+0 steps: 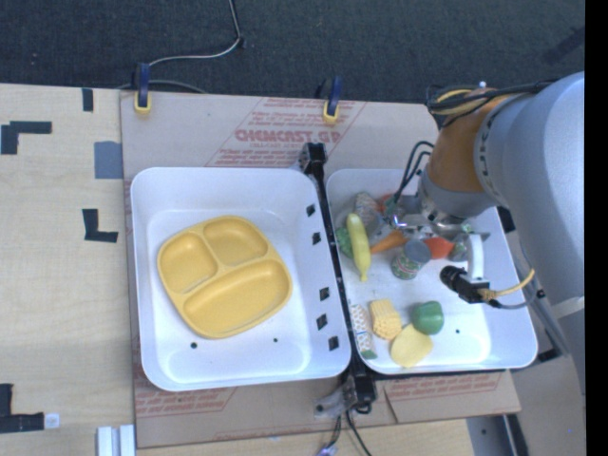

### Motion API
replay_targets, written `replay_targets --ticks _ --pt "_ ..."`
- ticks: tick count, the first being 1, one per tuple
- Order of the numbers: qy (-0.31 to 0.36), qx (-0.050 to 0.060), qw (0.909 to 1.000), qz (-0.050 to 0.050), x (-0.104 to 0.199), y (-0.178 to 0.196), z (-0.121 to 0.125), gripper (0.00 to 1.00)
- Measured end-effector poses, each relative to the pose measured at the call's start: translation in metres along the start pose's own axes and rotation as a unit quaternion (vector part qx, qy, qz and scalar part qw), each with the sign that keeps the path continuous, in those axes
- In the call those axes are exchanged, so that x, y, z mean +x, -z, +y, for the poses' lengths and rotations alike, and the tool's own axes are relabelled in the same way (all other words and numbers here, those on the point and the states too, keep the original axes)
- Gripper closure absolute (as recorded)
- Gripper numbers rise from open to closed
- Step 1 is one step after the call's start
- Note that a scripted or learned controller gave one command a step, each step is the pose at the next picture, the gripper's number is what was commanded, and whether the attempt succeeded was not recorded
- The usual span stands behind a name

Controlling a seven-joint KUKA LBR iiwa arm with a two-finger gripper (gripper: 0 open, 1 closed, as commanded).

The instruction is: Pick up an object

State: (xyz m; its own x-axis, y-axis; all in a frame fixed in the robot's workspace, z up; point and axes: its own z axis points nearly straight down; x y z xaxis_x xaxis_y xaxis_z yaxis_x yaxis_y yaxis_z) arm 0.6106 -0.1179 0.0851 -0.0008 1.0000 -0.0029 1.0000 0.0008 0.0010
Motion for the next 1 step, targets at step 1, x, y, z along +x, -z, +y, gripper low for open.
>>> replay_targets --ticks 1 --pt "0.001 0.002 1.0 0.003 0.0017 0.0094 0.0005 1.0"
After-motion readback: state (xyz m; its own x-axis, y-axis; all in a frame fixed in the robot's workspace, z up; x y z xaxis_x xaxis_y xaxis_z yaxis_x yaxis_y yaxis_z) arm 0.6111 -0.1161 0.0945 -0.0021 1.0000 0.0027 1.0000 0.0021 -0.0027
